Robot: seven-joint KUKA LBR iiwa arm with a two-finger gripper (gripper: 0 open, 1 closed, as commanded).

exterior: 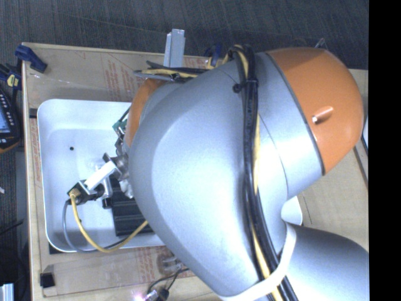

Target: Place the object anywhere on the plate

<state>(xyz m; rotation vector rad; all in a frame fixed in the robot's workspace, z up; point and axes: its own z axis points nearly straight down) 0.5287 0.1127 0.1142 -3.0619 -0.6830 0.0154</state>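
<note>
The nearest thing to a candidate for the object is a small green sliver (119,126) poking out from under the robot's edge, in the left bin (56,124) and close to its upper wall as the camera sees it. So little of it is exposed that I cannot tell its shape or which way its long axis runs, or even whether it is the thing to be moved.

Just below it in the view, low over the bin floor, is the gripper (122,167). If the sliver is the object, it lies to the upper side of the gripper and just beside it rather than under it. The wrist hardware is crowded and half covered, so I cannot tell whether the jaws are open or closed, or whether anything is between them.

A dark speck (71,148) sits on the bare white floor well to the left, apart from everything else.

The arm (207,168), with its orange band (313,111), lies across the rest of this bin and over the ground to the right. Where the plate stands I therefore cannot tell. The wooden tabletop (81,61) frames the bin on its upper and left sides.

My judgement is that the coming move turns on that one gap: the gripper would have to work toward the bin's upper wall to meet the sliver.
</note>
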